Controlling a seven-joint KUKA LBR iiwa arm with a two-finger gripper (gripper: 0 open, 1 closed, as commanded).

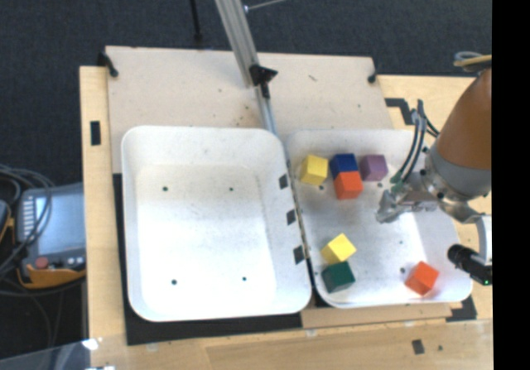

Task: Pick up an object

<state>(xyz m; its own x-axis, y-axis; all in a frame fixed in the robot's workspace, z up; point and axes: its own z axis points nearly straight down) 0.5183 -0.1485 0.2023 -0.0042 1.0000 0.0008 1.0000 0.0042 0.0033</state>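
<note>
1. Two shallow white bins sit side by side on the counter (95,194). The left bin (207,153) shows only a few dark specks on its floor, and the right bin (389,294) holds all the blocks.
2. Along the far side of the right bin lies a tight cluster: a yellow block (314,170), a blue block (344,165) just beside it, a purple block (374,166) next to the blue one, and an orange block (349,185) touching the front of the blue one.
3. Nearer the front, a second yellow block (338,248) sits just above a dark green block (338,276) close to the bin's left wall.
4. A second orange block (422,278) lies alone near the front right corner.
5. The arm (468,141) reaches in from the right, and its jaws (389,209) hang over the middle of the right bin, right of the cluster and apart from every block.
6. I cannot tell whether the jaws are spread or pressed together; nothing is seen between them.
7. A slanted metal pole (232,21) rises beyond the bins, and a small screen device (50,223) rests off the counter's left edge.
</note>
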